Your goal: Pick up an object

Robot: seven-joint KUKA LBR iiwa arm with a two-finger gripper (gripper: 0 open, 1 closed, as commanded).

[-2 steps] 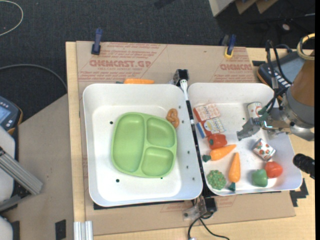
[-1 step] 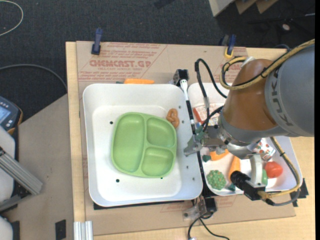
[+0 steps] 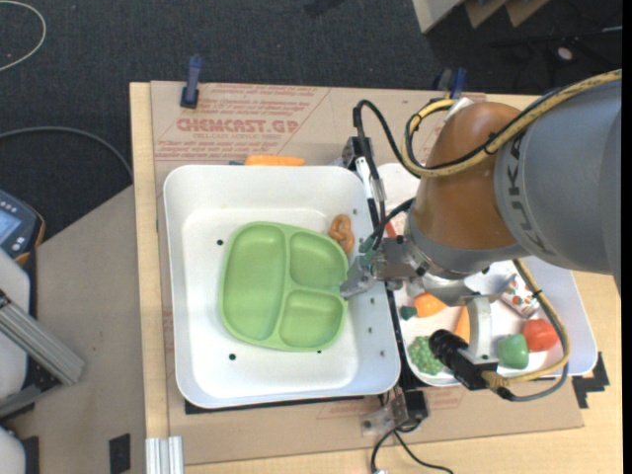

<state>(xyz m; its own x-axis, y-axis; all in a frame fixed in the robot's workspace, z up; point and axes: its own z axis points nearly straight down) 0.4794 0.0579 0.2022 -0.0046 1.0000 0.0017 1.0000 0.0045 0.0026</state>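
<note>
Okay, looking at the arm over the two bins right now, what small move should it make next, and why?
Probably shift the gripper slightly toward the small tan object beside the green divided plate in the left bin, then descend. The gripper sits near the plate's right edge, and that object is the nearest loose item.

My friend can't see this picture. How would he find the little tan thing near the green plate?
Look in the left white bin, which holds a green divided plate. Just past the plate's upper right corner, by the bin's right wall, lies the small tan object. It is the one loose thing there, pale orange-brown and lumpy beside the smooth green plate.
</note>
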